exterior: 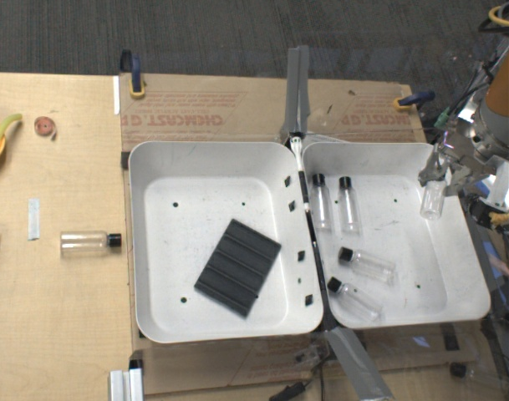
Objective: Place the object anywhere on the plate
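Right bin [455, 307]: vial [431, 200] between fingers [438, 172].

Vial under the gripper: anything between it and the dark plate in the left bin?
Only low things: two capped vials lying by the right bin's left wall, and the bins' adjoining walls. From the vial at the gripper, a carry above them looks clear. The plate has nothing on it.

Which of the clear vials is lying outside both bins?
The black-capped vial on the wooden bench left of the left bin, lying on its side with its cap pointing right. Four other loose vials all lie inside the right bin.
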Motion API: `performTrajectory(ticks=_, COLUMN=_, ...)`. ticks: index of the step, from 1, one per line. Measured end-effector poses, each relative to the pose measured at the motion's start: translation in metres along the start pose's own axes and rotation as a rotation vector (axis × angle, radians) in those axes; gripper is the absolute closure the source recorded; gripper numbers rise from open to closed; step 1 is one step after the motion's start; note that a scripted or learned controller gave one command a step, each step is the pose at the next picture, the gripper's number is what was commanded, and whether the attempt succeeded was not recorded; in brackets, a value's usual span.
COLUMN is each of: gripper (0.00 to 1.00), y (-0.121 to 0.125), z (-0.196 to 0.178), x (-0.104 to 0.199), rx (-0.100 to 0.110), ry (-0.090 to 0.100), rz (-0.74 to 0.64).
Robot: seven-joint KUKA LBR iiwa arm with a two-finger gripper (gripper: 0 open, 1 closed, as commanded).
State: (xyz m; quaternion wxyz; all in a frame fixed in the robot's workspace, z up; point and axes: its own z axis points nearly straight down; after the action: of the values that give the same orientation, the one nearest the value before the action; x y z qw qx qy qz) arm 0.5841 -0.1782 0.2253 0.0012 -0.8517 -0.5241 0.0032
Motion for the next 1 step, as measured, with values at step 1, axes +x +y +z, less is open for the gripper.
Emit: performTrajectory(ticks=1, gripper=1.0, y=0.0499, z=-0.127, x=0.0657, rx=-0.004, ry=0.001, rz=-0.051)
